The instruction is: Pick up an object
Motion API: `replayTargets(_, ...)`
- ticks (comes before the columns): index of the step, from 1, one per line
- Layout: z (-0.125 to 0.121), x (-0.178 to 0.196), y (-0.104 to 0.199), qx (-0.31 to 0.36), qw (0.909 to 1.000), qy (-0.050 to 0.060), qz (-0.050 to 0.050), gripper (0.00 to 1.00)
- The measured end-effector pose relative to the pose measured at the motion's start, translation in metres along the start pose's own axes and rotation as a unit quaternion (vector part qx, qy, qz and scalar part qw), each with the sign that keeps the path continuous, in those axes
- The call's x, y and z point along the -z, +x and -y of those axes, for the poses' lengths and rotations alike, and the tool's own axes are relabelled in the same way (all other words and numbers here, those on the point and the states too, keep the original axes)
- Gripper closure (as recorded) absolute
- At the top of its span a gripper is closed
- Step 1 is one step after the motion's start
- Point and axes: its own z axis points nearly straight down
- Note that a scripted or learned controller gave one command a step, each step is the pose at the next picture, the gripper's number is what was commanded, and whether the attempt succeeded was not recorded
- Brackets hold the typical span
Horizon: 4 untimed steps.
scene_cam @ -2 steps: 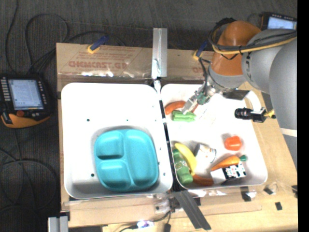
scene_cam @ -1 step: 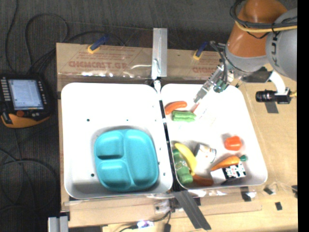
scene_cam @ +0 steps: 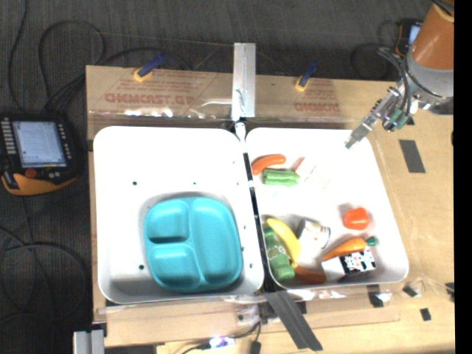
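Note:
My gripper (scene_cam: pixel 352 140) hangs over the back right corner of the right bin (scene_cam: pixel 332 194), pointing down and to the left, with nothing visibly in it. In that bin lie an orange sausage-like piece (scene_cam: pixel 268 161) and a green piece (scene_cam: pixel 281 176) at the back left. A red tomato (scene_cam: pixel 356 217) sits at the right. A yellow banana (scene_cam: pixel 285 239), a white cup (scene_cam: pixel 314 234), an orange carrot (scene_cam: pixel 344 247), a black-and-white box (scene_cam: pixel 360 262) and a green bottle (scene_cam: pixel 277 258) crowd the front.
The left bin (scene_cam: pixel 147 161) holds a teal divided plate (scene_cam: pixel 193 242). A metal post (scene_cam: pixel 244 80) stands behind the wall between the bins. A handheld control pad (scene_cam: pixel 35 150) lies on the floor to the left.

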Motion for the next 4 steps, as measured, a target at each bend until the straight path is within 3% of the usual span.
replayTargets(1, -0.040, -0.072, 0.077, -0.045, 0.9990, 0.000, -0.002, 1.00)
replayTargets(2, -0.056, 0.072, 0.148, -0.084, 0.9965, 0.001, 0.000, 1.00)
replayTargets(3, -0.018, 0.042, 0.130, -0.025, 0.9997, 0.001, 0.000, 1.00)
replayTargets(4, 0.042, -0.024, 0.103, -0.106, 0.9943, 0.001, -0.002, 1.00)
